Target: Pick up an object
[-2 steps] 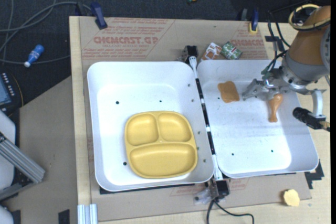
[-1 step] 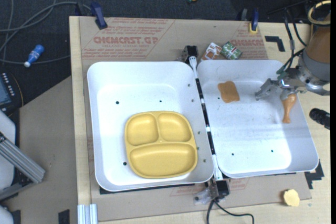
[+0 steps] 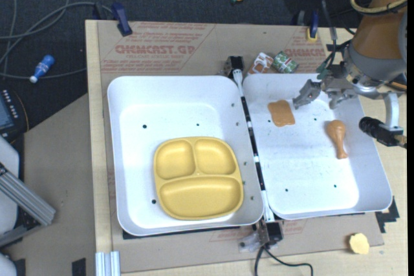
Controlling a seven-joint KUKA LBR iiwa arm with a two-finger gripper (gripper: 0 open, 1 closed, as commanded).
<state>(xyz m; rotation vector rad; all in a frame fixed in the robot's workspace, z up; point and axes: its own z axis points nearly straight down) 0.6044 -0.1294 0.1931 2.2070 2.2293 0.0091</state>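
Observation:
In the right bin (image 3: 362, 197), a flat brown slice (image 3: 281, 113) lies near the back left. A tan drumstick-shaped piece (image 3: 337, 137) lies toward the right side. My gripper (image 3: 320, 99) hangs over the back of this bin, between the two pieces and a little behind them. It is open, with one finger (image 3: 305, 95) pointing down toward the slice's right edge, and nothing is held between the fingers. The arm comes in from the upper right.
The left bin (image 3: 129, 106) holds a yellow divided plate (image 3: 197, 176). Small snack packets (image 3: 275, 63) lie on the bench behind the right bin. A yellow lump (image 3: 358, 243) sits at the bench's front right. Blue clamps (image 3: 121, 19) grip the back edge.

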